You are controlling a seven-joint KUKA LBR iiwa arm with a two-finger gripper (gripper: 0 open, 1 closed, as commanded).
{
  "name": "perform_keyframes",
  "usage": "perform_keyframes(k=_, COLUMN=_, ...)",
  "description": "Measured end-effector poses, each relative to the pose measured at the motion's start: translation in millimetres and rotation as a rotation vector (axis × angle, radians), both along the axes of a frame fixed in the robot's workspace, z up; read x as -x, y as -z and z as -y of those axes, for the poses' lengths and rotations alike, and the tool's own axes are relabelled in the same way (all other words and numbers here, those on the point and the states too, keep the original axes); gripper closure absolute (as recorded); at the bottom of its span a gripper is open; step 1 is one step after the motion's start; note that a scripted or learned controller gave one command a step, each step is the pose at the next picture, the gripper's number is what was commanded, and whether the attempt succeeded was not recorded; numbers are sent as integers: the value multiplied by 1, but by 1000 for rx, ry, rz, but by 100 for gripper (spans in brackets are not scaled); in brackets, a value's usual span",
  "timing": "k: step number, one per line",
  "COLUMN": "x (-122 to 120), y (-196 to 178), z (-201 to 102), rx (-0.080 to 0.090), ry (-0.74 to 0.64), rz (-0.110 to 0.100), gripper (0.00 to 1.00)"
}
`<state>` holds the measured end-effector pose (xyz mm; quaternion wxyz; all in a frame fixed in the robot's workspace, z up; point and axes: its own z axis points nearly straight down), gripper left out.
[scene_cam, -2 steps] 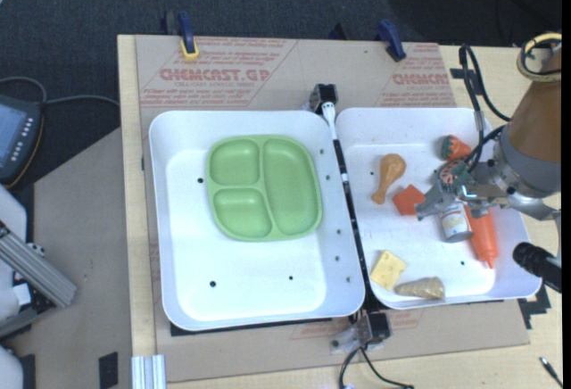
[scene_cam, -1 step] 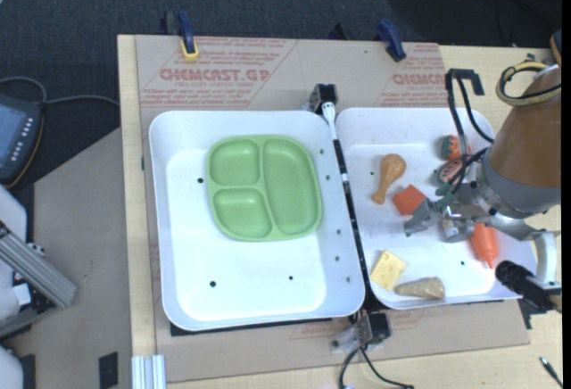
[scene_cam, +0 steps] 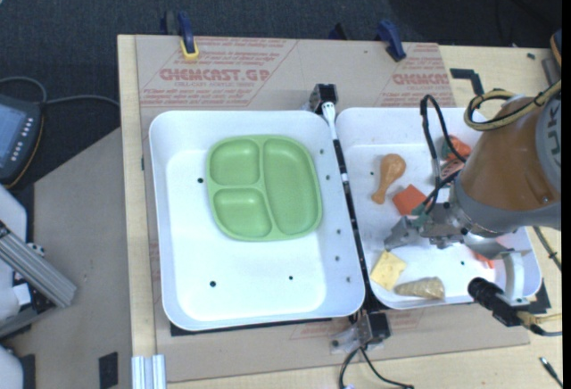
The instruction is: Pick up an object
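Note:
The right bin holds several toy foods. A tan drumstick lies near its middle, with an orange-red block just below it. A yellow cheese wedge and a beige bread-like piece rest near the front wall. Another orange piece peeks out behind the arm's cables. My gripper hangs low over this bin, just below the orange-red block and above the cheese wedge. The arm's orange band covers the bin's right part.
The left bin bears a green divided plate in its upper middle. A black rail runs between the two bins. Clamps stand at the board's far edge. Cables loop beside the wrist.

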<state>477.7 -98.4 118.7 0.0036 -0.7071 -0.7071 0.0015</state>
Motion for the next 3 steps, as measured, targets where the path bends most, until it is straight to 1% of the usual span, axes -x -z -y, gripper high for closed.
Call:
perform_keyframes(k=1, x=1, y=36, z=-1, rx=1, ry=1, rz=2, gripper=0)
perform_keyframes(k=2, x=0, y=24, z=-1, rx=2, ry=2, rz=8, gripper=100)
perform_keyframes(k=3, x=2, y=-38, z=-2, rx=5, ry=-1, rz=12, gripper=100)
